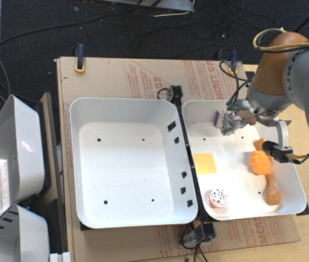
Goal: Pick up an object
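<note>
Purple object (218,118) half hidden beside tool (229,125); grip state unclear.

Bright, even overhead light, soft shadows, sharp focus, mild glare on white bins (83,124).

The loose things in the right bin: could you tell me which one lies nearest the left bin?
The flat yellow square. It lies close to the divider, while the white spotted ball sits nearer the front edge and the orange toy lies far right.
</note>
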Robot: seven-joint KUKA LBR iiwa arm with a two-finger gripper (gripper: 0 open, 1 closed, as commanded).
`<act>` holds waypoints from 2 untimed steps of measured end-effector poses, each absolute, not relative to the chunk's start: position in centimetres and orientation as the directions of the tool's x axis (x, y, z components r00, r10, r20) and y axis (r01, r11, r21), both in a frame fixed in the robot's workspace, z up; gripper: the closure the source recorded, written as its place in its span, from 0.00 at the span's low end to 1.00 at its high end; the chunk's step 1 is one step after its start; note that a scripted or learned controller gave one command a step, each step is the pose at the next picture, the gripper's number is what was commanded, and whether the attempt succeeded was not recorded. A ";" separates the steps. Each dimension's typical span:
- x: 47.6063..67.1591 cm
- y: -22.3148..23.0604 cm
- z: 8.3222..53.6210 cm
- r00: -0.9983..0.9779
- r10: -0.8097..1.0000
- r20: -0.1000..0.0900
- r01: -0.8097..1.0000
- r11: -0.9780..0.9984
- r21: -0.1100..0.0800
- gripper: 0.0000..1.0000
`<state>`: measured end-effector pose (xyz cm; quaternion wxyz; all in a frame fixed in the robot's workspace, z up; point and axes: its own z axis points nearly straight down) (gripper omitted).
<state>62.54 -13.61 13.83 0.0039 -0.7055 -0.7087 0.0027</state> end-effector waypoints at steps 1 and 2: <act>64.7 -5.6 29.6 -0.012 1.000 0.001 1.000 0.012 0.020 1.00; 65.7 -9.9 17.2 0.005 1.000 -0.001 1.000 -0.005 -0.008 1.00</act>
